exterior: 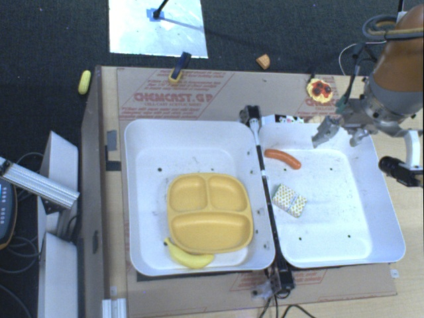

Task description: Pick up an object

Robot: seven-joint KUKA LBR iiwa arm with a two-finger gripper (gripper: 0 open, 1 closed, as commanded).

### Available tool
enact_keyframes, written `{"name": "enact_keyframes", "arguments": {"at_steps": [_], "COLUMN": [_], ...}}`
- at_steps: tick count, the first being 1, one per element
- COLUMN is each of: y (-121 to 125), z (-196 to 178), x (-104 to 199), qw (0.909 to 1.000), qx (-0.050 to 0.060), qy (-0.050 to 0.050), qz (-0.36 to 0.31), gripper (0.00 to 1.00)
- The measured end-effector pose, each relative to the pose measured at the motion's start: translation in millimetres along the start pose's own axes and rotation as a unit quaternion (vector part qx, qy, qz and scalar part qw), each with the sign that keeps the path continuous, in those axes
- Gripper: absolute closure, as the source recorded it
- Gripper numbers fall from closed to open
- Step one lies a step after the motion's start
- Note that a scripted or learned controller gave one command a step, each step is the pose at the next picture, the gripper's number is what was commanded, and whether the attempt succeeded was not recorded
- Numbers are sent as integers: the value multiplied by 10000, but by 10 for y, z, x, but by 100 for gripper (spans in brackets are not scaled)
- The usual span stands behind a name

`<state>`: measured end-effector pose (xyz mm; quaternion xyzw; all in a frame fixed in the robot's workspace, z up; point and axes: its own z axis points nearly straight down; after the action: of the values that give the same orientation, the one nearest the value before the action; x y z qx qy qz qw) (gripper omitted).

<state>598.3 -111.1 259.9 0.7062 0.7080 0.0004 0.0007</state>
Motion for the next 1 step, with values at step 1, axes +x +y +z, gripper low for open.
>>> {"name": "enact_keyframes", "arguments": {"at_steps": [1], "y": [514], "z": [918], "x": [32], "qw": [10000], "qx": [12], "qy": [3], "qz": [-11], "gripper": [0]}}
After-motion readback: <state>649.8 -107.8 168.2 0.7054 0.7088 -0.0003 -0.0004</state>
